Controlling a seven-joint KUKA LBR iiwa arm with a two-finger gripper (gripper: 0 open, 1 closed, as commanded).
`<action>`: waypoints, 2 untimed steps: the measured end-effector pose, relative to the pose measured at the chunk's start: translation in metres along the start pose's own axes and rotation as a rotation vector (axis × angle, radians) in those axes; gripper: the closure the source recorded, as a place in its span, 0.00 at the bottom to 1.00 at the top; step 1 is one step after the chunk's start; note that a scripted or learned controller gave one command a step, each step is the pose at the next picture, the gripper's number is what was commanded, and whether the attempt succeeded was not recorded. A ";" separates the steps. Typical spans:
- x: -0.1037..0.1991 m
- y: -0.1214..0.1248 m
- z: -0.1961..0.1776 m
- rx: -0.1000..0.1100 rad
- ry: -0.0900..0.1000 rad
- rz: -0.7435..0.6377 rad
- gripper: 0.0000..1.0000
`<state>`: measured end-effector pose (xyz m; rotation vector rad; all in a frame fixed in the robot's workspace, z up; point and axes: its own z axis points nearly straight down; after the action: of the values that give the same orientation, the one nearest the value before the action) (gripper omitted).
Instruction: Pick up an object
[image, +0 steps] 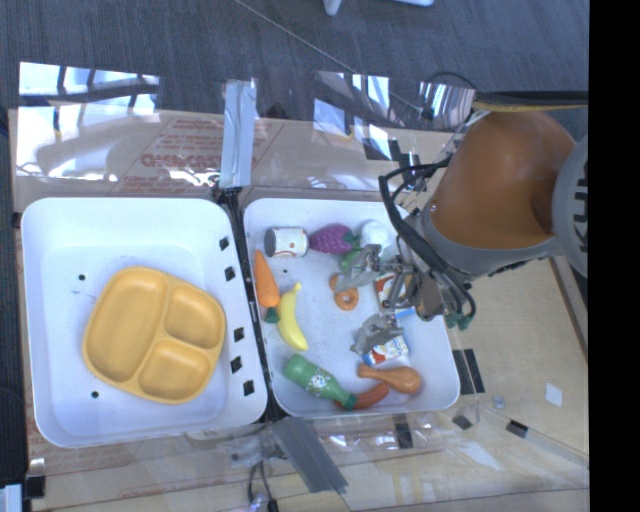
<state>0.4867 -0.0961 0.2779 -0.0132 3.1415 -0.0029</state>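
My gripper (366, 297) is low over the right bin (436, 368), reaching in from the right, and it is open. One finger (357, 263) stands near the purple grapes (332, 238). The other finger (374, 329) stands just above a red, white and blue carton (389, 350). A small orange ring (346, 299) and a red and white item (384, 287) lie in the gap between the fingers, and neither is gripped. Also in this bin are a carrot (266, 280), a banana (291, 318), a green bottle (318, 381), an orange drumstick (394, 377) and a white can (287, 241).
The left bin (50, 240) holds a yellow divided plate (153, 332). A black divider (243, 290) runs between the two bins. The arm's orange band (495, 180) and dark cables (420, 225) hang over the right bin's far right side.
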 end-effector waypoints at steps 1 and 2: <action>-0.031 -0.033 0.087 -0.004 0.006 -0.174 0.00; -0.068 -0.080 0.187 -0.003 -0.001 -0.223 0.00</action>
<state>0.5550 -0.1762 0.0909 -0.3632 3.1202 0.0010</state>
